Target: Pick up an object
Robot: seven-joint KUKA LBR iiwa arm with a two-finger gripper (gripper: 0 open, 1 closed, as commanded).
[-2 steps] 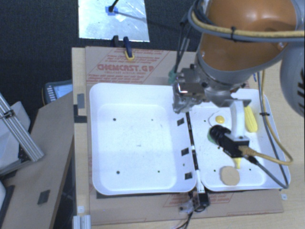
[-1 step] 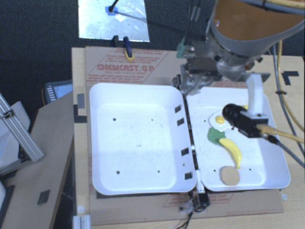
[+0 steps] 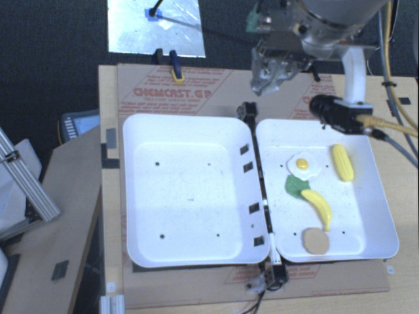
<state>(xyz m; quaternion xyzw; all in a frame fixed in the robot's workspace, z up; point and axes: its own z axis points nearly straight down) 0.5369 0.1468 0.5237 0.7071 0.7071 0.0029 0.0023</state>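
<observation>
From my remote seat I see the gripper (image 3: 272, 77) hanging above the bench (image 3: 196, 87) just beyond the far edge of the right bin (image 3: 380, 208), nothing between its fingers, though I cannot tell whether they are open or closed. The objects all lie in the right bin, nearer than the gripper: a fried egg (image 3: 303, 166) and corn cob (image 3: 342, 162) toward the far edge, a green piece (image 3: 296, 184) touching a banana (image 3: 319, 207) mid-bin, a tan disc (image 3: 316, 242) by the near edge. The left bin (image 3: 137, 175) adjoins it on the cardboard-covered bench, with dark carpet (image 3: 52, 44) and a shiny sheet (image 3: 156, 18) beyond.
</observation>
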